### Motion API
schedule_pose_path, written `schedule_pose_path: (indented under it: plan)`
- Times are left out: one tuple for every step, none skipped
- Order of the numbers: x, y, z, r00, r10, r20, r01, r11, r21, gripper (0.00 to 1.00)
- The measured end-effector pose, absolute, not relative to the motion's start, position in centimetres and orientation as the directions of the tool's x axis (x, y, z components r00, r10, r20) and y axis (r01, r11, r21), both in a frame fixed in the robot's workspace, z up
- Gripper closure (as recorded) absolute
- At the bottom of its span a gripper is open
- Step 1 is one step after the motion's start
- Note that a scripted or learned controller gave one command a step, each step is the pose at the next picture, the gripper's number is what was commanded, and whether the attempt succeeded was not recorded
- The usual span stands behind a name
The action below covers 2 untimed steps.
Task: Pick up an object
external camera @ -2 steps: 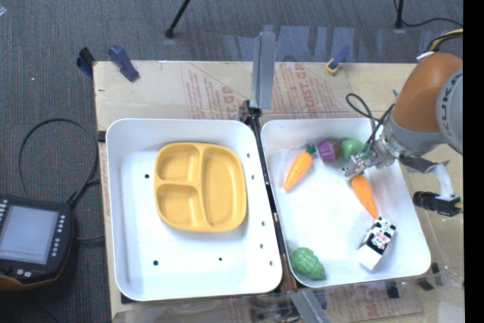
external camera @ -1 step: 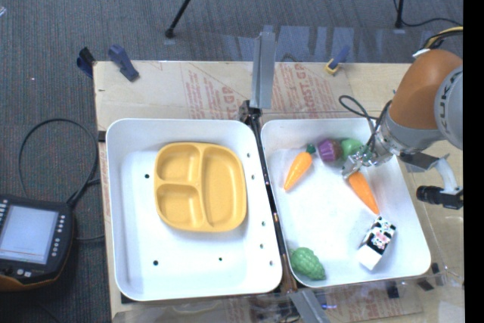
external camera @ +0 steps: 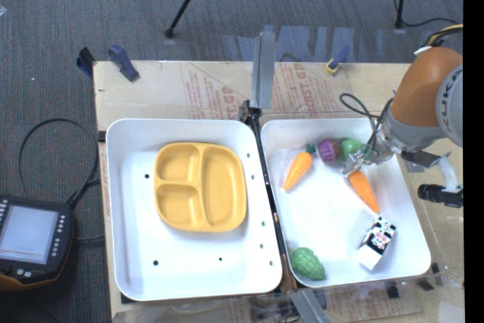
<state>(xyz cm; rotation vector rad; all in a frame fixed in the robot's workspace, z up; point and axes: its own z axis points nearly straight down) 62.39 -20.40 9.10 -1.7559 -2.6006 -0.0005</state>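
The right bin [external camera: 333,219] holds several toys. An orange carrot [external camera: 297,170] lies at its upper left, with a purple vegetable [external camera: 329,150] and a small green piece [external camera: 350,146] beside it. A second carrot [external camera: 364,191] lies slanted at the right. My gripper [external camera: 361,158] is low over this carrot's upper end, right beside the green piece. A black-and-white milk carton [external camera: 376,241] sits at the lower right. A green leafy vegetable [external camera: 308,262] rests by the front rim.
The left bin [external camera: 132,238] carries a yellow divided plate [external camera: 200,185]. A grey upright post [external camera: 264,72] stands behind the seam between the bins. Blue clamps [external camera: 121,62] grip the bench's back left edge. A teach pendant [external camera: 30,238] lies on the floor at the left.
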Motion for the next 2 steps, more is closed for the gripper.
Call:
schedule_pose_path:
  plan:
    - [64.1, -18.9, 20.1, -0.227, 0.974, -0.003, 0.974, 0.227, 0.005, 1.00]
    - [64.5, -10.5, 19.3, -0.268, 0.963, 0.004, 0.963, 0.268, -0.006, 1.00]
